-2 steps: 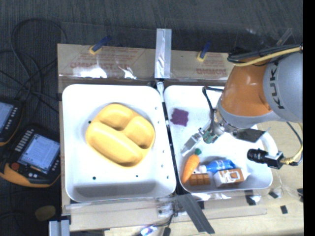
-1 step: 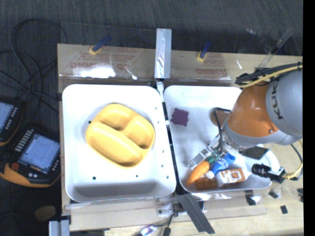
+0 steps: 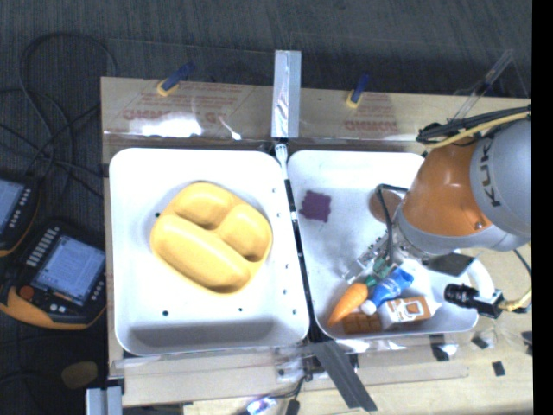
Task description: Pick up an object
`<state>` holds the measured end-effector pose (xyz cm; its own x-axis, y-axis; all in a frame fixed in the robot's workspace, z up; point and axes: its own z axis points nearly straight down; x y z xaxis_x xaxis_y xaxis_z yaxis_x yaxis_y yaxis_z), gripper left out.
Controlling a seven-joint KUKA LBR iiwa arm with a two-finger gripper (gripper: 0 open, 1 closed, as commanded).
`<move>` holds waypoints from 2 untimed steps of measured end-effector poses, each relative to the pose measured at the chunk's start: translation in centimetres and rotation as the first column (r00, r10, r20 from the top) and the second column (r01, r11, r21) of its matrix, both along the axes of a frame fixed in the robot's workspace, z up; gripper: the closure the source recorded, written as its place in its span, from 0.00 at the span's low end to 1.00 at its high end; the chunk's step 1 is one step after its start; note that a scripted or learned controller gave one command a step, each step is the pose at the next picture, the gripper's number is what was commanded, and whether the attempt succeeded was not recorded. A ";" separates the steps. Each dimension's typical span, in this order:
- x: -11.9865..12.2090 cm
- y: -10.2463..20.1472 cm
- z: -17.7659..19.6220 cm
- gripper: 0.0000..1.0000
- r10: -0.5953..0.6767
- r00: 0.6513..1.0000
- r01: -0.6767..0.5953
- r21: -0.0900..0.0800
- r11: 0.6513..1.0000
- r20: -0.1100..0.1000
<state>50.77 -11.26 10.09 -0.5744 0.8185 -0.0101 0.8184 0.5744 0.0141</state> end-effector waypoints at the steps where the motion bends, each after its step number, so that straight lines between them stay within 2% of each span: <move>1: 0.0 0.0 0.0 0.00 0.000 1.000 0.000 0.000 1.000 0.000; 2: 9.8 -2.5 -1.1 0.00 -0.238 0.971 0.238 -0.002 0.971 -0.009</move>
